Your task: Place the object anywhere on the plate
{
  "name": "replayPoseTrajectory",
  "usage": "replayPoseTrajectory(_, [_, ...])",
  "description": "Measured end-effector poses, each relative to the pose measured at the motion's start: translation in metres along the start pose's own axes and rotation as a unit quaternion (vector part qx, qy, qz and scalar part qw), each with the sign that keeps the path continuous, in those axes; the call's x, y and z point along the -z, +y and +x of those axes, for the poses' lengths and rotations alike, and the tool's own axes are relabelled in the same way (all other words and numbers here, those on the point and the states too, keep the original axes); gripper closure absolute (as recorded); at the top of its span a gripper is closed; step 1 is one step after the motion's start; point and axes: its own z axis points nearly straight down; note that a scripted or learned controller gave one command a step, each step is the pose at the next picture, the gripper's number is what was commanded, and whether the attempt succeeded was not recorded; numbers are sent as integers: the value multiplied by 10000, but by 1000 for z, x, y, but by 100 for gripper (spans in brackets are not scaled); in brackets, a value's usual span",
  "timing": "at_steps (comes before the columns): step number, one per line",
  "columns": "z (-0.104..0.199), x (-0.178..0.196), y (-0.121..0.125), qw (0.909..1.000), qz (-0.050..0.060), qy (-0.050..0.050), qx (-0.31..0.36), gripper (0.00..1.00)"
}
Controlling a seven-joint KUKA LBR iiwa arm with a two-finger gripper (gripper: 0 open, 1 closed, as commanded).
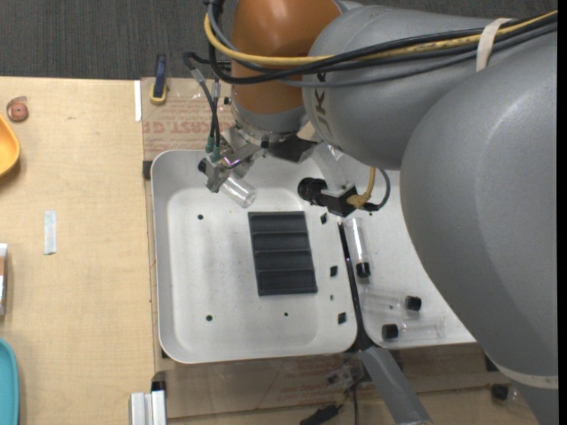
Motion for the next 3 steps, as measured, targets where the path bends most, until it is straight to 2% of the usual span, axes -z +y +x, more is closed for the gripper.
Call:
replayPoseTrajectory(1, [8,-39,-24,9998,8,3,206,100])
replayPoseTrajectory(2, [34,-60,-51,9931,7,5,1172,100])
replayPoseTrajectory(3, [24,50,-62,9905,-4,-2,1376,100])
